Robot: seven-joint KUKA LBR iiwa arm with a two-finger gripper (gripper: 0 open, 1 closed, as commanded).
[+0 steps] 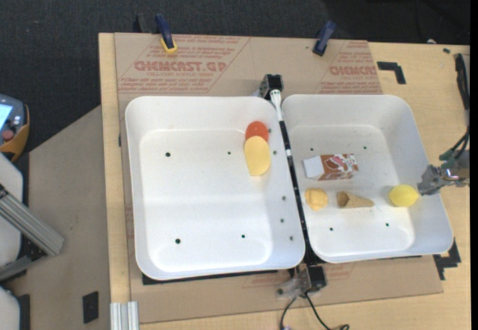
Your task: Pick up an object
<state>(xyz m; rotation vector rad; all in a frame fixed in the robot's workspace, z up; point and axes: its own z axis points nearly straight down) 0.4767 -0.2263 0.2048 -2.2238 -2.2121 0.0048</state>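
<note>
Gripper (pixel 435 181) metalwork pokes in at the right edge of the frame, low over the right rim of the right bin (pixel 418 127), and whether it is spread or closed cannot be told at this size; nothing can be seen in its grasp. Just beside it, to its left, lies a yellow ball (pixel 403 195), the nearest candidate for a pick and seemingly untouched. Being round, the ball would likely roll away if nudged off-centre, and its place close under the bin wall leaves little room on the right side, so a descent there could strike the rim instead. Further left along the lower part of the same bin sit a tan wedge-shaped piece (pixel 354 201) and a small yellow lump (pixel 317 199), near each other, with a brown-and-white packet (pixel 333 166) lying flat above them; the flat packet looks hard to get under. In the left bin (pixel 149 172), a yellow oval object (pixel 258 156) touches an orange one (pixel 256 130) near the upper right corner, and a grasp there could catch both or push one against the dividing wall.
</note>
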